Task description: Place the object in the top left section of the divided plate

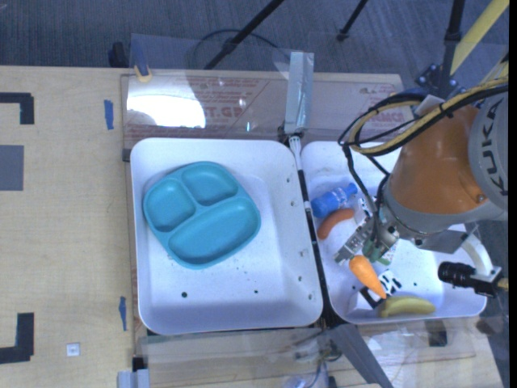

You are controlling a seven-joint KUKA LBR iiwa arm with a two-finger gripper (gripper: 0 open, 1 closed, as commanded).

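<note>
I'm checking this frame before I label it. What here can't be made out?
- Gripper, camera view: the arm's wrist covers most of it, so open or shut is unclear, as is whether it touches the carrot.
- Right bin: the arm hides most of its floor.
- Orange thing beside the blue thing: partly covered, too small to identify.
- Black-and-white item near the banana: too small to name.

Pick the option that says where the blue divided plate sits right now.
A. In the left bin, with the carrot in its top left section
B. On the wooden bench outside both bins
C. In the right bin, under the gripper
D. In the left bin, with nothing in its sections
D. The divided plate lies in the left bin with all three sections bare, while the carrot lies in the right bin.
</note>
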